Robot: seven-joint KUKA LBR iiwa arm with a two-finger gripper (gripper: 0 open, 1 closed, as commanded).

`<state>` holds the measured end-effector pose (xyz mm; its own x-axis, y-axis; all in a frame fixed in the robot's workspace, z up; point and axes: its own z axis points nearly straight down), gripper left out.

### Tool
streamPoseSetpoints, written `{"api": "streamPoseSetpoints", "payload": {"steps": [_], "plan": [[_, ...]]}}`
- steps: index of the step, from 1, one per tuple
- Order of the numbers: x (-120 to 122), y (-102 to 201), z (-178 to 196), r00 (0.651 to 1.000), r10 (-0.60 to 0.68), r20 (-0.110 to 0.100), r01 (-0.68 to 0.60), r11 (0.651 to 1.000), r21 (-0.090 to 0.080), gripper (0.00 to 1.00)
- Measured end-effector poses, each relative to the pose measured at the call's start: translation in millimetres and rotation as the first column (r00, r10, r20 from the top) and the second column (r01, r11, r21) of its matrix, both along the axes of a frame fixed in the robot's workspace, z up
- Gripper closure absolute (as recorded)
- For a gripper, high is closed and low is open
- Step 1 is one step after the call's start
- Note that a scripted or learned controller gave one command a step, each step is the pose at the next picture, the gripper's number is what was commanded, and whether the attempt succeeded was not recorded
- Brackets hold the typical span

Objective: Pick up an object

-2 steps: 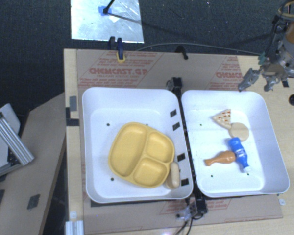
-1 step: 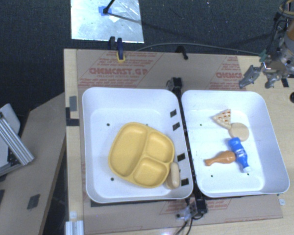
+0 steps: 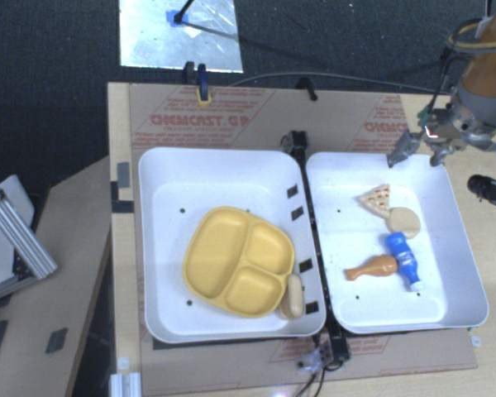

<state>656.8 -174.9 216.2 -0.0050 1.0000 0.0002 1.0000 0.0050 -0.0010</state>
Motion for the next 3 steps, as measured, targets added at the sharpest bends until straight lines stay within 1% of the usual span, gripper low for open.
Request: {"api": "streamPoseSetpoints", "payload": {"steps": [1,2,3], "plan": [[-7,0,-44,1.0,-0.003,0.0,0.003,1.0,0.0,0.0],[3,-3,-99,1.0,0.0,0.001,0.0,1.0,-0.001,0.0],[5,-3,-84,1.0,0.002,0.007,-0.002,1.0,-0.002,1.0]]}}
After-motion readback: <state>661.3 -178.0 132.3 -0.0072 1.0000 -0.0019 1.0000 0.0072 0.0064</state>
